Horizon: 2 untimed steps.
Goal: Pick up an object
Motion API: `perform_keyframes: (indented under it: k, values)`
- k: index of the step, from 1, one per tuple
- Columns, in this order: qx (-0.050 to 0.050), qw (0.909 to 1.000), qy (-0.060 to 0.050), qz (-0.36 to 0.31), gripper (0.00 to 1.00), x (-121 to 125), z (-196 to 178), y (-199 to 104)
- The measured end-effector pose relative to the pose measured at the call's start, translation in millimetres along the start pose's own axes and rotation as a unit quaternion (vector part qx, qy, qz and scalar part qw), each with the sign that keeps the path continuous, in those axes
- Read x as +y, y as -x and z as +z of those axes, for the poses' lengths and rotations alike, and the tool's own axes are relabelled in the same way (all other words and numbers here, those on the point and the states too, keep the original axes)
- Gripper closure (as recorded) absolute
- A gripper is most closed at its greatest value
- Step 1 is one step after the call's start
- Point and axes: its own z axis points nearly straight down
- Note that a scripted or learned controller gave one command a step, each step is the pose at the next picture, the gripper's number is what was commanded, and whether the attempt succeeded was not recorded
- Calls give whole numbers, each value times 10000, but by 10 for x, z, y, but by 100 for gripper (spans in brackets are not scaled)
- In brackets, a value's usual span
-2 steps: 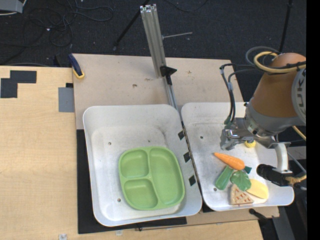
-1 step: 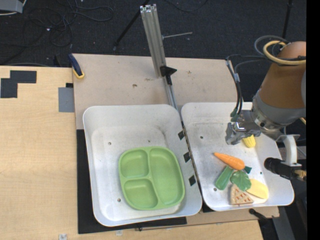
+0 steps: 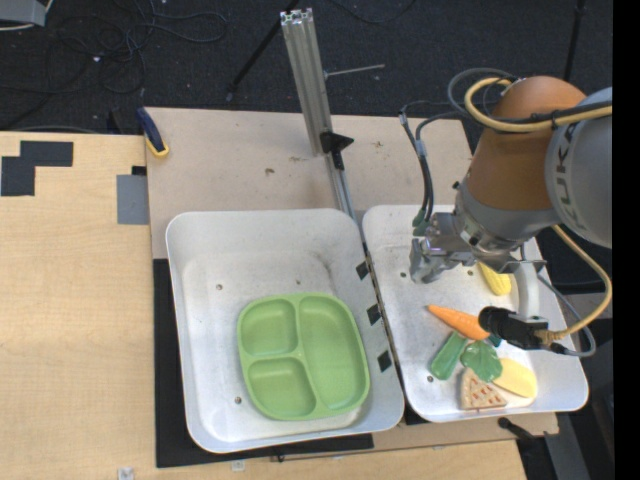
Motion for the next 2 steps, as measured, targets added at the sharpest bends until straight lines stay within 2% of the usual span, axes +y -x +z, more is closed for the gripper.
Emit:
perform_keyframes:
  k: [1,2]
  values:
    - [4,10000,1,-10,100,263,86,-558]
    - [6,10000,5,-12,100,402,-1,-1054]
